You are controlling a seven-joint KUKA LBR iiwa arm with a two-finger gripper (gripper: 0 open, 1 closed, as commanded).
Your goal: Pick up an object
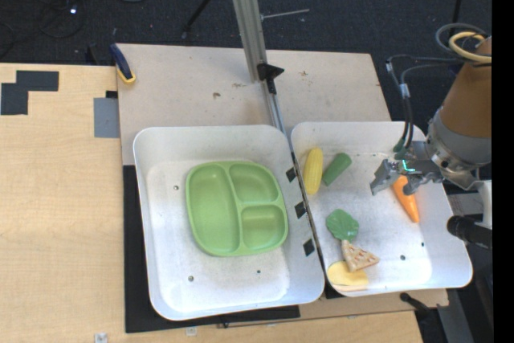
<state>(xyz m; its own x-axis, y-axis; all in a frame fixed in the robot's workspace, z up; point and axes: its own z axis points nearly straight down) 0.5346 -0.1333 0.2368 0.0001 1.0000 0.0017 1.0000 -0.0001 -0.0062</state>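
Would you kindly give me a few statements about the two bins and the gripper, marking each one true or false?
1. The green divided plate lies in the left bin. True.
2. The corn cob sits on the green plate. False: it lies in the right bin, near the divider.
3. The gripper is over the right bin, beside the carrot. True.
4. The broccoli lies in the left bin. False: it is in the right bin.
5. The green pickle lies next to the corn cob. True.
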